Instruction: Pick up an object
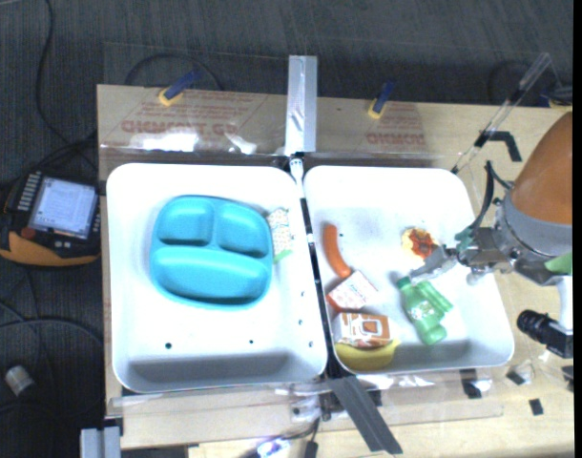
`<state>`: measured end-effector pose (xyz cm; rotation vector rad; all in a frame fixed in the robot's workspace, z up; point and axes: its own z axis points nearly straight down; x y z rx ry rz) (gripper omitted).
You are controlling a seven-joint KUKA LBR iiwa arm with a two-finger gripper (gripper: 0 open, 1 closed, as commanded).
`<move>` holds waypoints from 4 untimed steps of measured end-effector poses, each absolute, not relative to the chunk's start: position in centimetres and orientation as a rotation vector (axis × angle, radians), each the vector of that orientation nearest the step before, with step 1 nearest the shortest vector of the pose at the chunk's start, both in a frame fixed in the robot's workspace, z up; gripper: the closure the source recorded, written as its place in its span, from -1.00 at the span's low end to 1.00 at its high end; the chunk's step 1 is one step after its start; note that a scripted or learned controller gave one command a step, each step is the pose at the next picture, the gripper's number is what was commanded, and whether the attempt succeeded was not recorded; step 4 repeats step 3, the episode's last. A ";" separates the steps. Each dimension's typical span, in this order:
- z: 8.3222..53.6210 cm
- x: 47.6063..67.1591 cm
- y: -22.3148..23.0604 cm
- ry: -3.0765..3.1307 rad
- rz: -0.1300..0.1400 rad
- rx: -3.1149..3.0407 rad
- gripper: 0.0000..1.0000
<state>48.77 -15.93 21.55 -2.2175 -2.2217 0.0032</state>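
1. Camera view: the translucent green plastic bottle lies tilted on its side in the right white bin.
2. The two-finger gripper sits just above the bottle, fingers apart, gripping nothing.
3. An orange sausage-shaped toy lies left of the bottle.

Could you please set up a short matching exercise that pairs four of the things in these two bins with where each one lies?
Things:
1. blue divided plate
2. green bottle
3. orange sausage-shaped toy
4. yellow banana toy

Places:
A. at the near edge of the right bin, partly under a small carton
B. in the left bin
C. in the right bin, close to its left wall
D. in the right bin, just below the gripper

Pairs: 1-B, 2-D, 3-C, 4-A
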 end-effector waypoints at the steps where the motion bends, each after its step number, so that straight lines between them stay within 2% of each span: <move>1: 10.8 49.2 -18.5 -2.198 0.003 -2.239 -1.00; 2: 11.6 49.2 -18.3 -2.197 0.003 -2.235 1.00; 3: 21.2 52.9 -12.2 -2.236 0.004 -2.204 1.00; 4: 21.2 52.9 -12.2 -2.236 0.004 -2.204 1.00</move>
